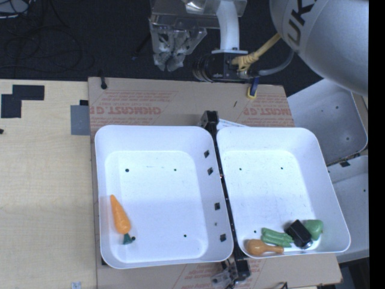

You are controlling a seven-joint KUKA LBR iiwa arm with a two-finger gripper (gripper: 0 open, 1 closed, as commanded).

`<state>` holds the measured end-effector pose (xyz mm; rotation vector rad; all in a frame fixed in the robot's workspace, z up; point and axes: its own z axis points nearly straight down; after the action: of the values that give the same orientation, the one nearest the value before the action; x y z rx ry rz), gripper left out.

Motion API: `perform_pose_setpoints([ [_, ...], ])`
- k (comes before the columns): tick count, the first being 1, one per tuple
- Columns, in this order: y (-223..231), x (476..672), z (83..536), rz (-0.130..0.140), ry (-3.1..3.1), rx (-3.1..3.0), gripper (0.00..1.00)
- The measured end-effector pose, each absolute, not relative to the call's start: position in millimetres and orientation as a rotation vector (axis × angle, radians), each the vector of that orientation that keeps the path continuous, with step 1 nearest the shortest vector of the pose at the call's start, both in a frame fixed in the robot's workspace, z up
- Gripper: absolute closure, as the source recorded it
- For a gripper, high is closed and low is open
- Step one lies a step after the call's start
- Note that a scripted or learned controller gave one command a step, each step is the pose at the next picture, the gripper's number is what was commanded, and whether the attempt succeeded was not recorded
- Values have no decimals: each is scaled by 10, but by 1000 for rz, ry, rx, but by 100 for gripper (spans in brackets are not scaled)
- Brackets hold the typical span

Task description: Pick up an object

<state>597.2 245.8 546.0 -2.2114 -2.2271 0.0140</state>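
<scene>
Camera view from above, looking down at a slant. You see the worktop (42, 179) carrying two shallow white bins side by side on a sheet of brown cardboard (180, 104). The left bin (150, 138) holds a single toy carrot (120, 215), orange with a small dark green top, lying along the bin's left wall near its lower left corner, with the green end pointing toward the near rim.

The right bin (271, 138) holds a cluster of four small things in its lower right corner (all close together, some touching). From left to right you find an orange-yellow pear-shaped piece (263, 248) lying against the near wall, a green pod-like piece (277, 236) just above and beside it, a black block (298, 233) lying partly over the pod's right end, and a lighter green piece (314, 226) against the right wall, touching the black block.

The grey arm (325, 23) fills the upper right corner, well above and behind the bins. The pincer (174, 50) hangs at the top centre, over the dark area beyond the cardboard and well apart from every object; nothing sits between its fingers. Its fingers appear bunched together, but you cannot tell with certainty whether they are open or closed. A yellow cable (260, 52) runs from the arm toward the mount beside it.
</scene>
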Motion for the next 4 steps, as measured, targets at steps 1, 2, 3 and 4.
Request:
perform_pose_setpoints([
  [1, 2139, 6112, 4563, 22, -2214, -2221, 100],
  [2, 860, 6268, 5427, -2, -2213, -2239, 100],
  [3, 1551, 6443, 5361, 4, -2225, -2214, 100],
  [4, 2130, 6436, 5366, 4, -2226, -2213, 100],
])
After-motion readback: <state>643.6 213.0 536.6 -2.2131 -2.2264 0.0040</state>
